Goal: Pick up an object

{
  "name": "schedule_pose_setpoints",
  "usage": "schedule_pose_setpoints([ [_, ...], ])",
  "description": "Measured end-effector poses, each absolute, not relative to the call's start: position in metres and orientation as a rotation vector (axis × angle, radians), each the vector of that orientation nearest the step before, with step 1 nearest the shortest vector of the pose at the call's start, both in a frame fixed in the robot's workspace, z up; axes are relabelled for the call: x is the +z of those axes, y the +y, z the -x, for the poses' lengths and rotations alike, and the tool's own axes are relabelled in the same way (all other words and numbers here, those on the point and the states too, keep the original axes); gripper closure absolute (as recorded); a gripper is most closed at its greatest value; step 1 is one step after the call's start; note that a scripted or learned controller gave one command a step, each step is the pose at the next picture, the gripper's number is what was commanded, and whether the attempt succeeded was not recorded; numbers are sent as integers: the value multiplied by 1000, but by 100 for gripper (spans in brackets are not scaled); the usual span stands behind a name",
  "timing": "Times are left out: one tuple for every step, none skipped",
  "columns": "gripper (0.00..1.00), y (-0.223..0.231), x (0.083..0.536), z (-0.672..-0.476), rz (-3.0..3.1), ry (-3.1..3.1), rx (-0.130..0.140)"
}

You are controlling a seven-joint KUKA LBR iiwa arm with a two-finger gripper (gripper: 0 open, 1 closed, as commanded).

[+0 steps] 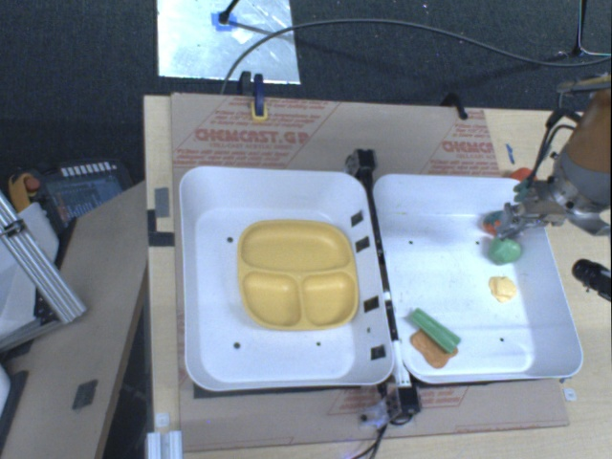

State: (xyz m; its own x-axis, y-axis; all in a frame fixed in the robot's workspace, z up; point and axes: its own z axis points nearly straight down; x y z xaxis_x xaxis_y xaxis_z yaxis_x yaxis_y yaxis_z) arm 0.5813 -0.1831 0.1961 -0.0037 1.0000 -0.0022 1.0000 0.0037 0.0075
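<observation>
Green round object (506, 251): small, smooth, ball-like, no clear long axis; lies in the right bin (459, 285) near its far right wall, directly under the end effector (512, 223). End effector: hangs just above it; open or closed, cannot tell. Same bin: pale yellow lump (502, 288) just in front; green stick (436, 330), long axis diagonal, resting on an orange flat piece (432, 352) near the front. Left bin (210, 256): yellow three-compartment tray (296, 273), smooth plastic, rounded corners.
</observation>
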Motion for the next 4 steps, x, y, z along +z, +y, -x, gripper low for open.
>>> schedule_pose_setpoints([
  [100,-183,209,-582,-2215,2223,3],
  [100,-132,222,-578,-2212,2229,3],
  [100,-73,226,-578,-2211,2231,3],
  [100,-22,236,-571,-2211,2231,3],
])
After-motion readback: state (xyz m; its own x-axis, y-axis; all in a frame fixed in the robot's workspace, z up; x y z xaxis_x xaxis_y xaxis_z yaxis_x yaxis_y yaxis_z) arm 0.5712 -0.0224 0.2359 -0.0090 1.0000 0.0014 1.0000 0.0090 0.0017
